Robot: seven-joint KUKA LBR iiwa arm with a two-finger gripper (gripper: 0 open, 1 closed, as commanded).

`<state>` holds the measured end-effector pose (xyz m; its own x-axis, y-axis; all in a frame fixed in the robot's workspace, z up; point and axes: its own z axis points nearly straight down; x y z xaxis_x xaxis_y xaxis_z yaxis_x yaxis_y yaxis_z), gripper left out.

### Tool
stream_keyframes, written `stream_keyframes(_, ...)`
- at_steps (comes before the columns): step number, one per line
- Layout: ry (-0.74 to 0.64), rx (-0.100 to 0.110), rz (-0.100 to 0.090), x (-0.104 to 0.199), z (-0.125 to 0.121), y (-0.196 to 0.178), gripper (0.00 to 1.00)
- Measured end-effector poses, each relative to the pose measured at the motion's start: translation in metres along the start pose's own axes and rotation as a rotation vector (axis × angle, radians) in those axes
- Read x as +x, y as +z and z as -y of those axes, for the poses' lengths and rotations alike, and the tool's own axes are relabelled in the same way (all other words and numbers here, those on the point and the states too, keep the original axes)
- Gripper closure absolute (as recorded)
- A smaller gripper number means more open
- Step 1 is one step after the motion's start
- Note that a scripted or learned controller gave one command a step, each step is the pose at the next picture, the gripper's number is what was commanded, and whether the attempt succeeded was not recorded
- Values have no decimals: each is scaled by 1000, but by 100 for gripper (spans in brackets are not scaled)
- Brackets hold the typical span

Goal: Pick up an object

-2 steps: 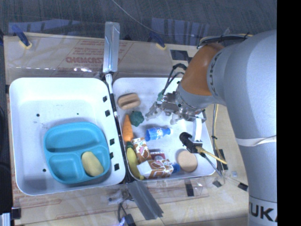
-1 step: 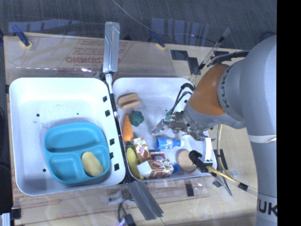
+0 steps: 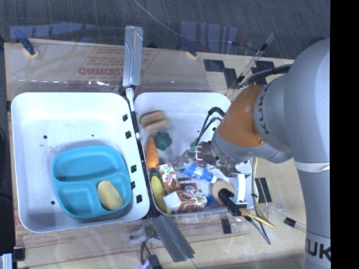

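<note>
Beside the right bin's [image 3: 168, 106] left wall, the carrot [image 3: 152, 153] lies lengthwise, tip toward the hot dog [image 3: 153, 119]; gripper [image 3: 197, 162] state unclear.

The arm [image 3: 303, 111] is smooth, rounded grey casing. A glossy orange band [image 3: 242, 122] rings it above the wrist. Thin black cables [image 3: 210, 119] loop beside that band.

Bins [image 3: 33, 111]: smooth, semi-gloss white plastic. Tray [image 3: 73, 172]: glossy blue plastic. Arm [image 3: 303, 105]: smooth matt grey casing, glossy orange band [image 3: 244, 119]. Packets [image 3: 188, 198]: shiny printed wrap. Bench [image 3: 67, 66]: clear glossy sheeting.
</note>
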<state>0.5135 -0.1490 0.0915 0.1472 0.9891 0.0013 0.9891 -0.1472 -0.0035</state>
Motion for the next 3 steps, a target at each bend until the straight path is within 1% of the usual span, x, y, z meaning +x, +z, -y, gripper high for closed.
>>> stream_keyframes(1, -6, -1, 0, 0, -1, -10, 100)
stream_keyframes(2, 12, -6, 0, 22, 39, -97, 100)
stream_keyframes(3, -21, 3, 1, -16, 36, -38, 100)
